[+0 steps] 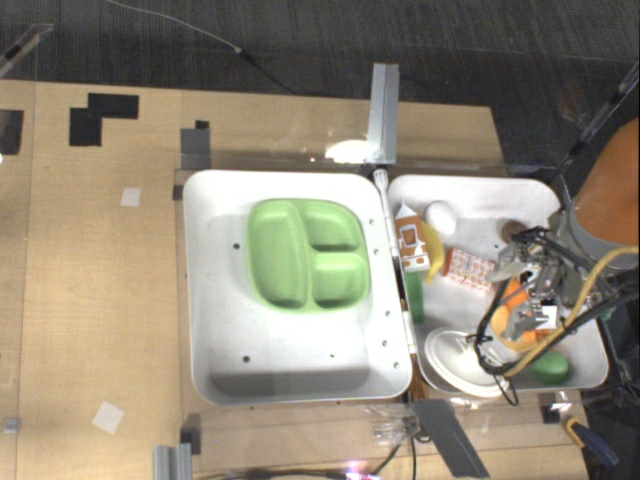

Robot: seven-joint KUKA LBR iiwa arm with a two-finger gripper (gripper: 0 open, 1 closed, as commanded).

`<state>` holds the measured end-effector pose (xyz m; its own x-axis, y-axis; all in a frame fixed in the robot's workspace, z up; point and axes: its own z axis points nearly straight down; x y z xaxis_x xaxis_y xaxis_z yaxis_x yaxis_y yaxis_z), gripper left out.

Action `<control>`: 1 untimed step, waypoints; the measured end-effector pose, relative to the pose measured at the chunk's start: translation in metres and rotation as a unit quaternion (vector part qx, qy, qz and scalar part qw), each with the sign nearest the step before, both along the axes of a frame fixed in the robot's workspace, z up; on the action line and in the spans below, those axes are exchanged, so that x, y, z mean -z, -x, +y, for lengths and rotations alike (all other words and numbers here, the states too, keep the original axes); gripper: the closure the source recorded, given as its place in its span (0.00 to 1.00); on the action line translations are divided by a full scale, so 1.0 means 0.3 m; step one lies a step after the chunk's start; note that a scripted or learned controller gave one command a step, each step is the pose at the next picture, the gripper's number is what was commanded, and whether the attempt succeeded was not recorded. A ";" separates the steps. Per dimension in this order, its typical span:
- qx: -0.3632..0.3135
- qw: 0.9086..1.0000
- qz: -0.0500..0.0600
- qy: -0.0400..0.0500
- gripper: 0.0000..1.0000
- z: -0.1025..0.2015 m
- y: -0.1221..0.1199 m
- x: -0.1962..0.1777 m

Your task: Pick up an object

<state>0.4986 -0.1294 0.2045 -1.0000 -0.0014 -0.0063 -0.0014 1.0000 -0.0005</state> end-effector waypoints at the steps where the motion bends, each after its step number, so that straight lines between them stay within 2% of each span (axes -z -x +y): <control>1: -0.118 0.993 -0.005 0.002 0.00 -0.075 -0.051 0.354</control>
<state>0.5139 -0.1520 0.0983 -0.9717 -0.2357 -0.0150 -0.2356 0.9718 -0.0064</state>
